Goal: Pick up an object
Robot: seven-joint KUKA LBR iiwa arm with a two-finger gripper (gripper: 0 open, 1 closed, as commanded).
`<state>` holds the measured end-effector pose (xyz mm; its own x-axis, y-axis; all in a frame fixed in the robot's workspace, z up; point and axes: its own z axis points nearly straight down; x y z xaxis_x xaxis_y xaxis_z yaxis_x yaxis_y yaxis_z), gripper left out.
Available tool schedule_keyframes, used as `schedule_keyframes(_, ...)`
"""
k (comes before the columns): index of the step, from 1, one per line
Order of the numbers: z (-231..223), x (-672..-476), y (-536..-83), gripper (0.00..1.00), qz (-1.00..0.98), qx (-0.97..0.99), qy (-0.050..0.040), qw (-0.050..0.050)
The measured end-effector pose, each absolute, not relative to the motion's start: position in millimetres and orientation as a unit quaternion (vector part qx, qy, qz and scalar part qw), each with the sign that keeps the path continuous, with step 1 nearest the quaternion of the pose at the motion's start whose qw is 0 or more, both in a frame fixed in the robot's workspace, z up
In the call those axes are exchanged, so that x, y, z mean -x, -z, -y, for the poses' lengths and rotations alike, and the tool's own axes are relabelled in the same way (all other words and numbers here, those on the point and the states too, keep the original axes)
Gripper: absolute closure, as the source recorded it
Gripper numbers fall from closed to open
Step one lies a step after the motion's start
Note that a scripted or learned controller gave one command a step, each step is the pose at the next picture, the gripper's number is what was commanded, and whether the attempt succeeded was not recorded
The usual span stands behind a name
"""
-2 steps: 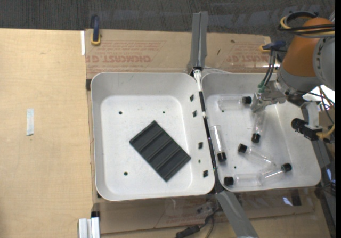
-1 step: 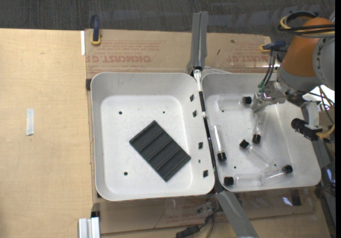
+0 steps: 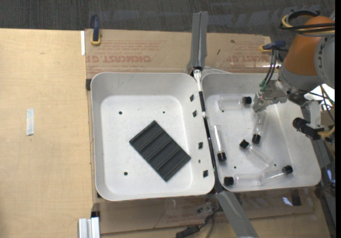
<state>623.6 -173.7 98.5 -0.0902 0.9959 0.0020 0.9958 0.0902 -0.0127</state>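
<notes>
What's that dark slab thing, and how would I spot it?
Look at the left white bin. The dark ribbed slab lies flat near its middle, turned at a slant. It is broad, opaque and grooved, unlike the slim clear tubes with black caps in the right bin.

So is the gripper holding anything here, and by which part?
Cannot be told. The gripper is low in the right bin among clear tubes, but no tube is visibly between its fingers.

Dark ribbed rectangular block (image 3: 160, 150), flat and diagonal in left bin (image 3: 104, 125).
</notes>
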Motion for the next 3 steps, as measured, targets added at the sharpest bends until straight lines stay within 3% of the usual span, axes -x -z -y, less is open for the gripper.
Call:
schedule_keyframes(1,173.7,-623.6,-98.4,0.00,0.738,0.674,-0.0041,0.005)
schedule_keyframes(2,175.1,-623.3,-103.9,1.00,0.738,0.675,-0.0054,0.007)
schedule_keyframes(3,175.1,-623.2,-103.8,0.00,0.738,0.675,-0.0054,0.007)
